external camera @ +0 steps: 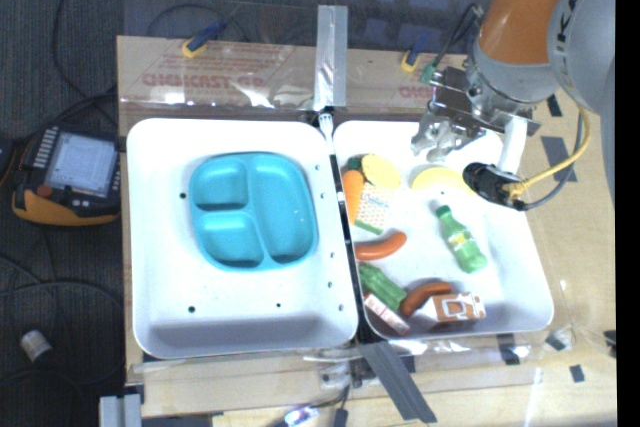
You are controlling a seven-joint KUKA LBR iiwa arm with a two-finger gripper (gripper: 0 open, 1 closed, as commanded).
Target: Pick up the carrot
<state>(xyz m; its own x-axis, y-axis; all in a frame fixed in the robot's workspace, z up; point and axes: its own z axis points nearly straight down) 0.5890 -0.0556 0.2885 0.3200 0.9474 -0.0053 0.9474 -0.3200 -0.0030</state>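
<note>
The carrot (352, 192) is orange with a green top and lies along the left wall of the right bin (520, 245), near its back. My gripper (437, 143) hangs over the back of that bin, to the right of the carrot and apart from it. Its fingers (424, 141) point down and stand open with nothing between them.
The right bin also holds a yellow piece (437, 178), a green bottle (459, 238), a patterned packet (373, 209), two sausages (382, 245), a green vegetable (384, 287) and a small box (458, 309). The left bin (170, 315) holds a blue divided tray (250, 208).
</note>
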